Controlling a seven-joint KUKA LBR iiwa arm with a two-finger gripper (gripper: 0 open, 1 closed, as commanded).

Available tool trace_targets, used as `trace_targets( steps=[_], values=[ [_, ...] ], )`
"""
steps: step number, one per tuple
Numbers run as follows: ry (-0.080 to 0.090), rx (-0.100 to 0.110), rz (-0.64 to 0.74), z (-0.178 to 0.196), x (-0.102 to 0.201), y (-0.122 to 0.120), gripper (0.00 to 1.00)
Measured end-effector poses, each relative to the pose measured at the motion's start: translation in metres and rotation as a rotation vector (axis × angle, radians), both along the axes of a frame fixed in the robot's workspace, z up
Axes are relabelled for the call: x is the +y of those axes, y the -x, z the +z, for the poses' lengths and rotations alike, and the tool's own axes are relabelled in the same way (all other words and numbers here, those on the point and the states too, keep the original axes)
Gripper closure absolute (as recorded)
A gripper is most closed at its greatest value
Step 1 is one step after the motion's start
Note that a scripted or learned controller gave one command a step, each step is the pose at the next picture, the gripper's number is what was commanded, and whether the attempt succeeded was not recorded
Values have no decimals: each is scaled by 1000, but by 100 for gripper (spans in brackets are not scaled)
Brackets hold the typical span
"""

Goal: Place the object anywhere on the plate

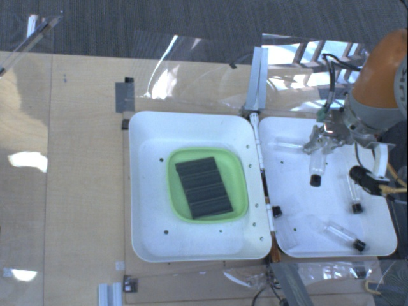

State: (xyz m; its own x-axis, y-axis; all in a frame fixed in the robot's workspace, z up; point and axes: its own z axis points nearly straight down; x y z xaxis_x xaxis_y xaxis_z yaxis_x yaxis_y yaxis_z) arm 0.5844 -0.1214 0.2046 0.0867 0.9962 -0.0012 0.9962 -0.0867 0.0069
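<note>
A green plate (pixel 237 182) sits in the middle of the left white bin (pixel 146 190). A dark grey ribbed rectangular block (pixel 203 187) lies flat on the plate, slightly angled. My gripper (pixel 320 143) hangs over the upper middle of the right bin (pixel 290 228), well apart from the plate. Just below it lies a clear tube (pixel 316 166) with a black cap, its upper end close to the gripper. Whether the gripper touches that tube cannot be made out.
Several clear tubes with black caps lie in the right bin, among them one at the right (pixel 354 196) and one at the front right (pixel 344 236). A ridge (pixel 260 171) divides the two bins. Black cable (pixel 366 180) hangs off the wrist.
</note>
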Motion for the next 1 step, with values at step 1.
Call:
trace_targets(
  steps=[1],
  values=[
    [-2,3,134,-20,86,17,100]
  ],
)
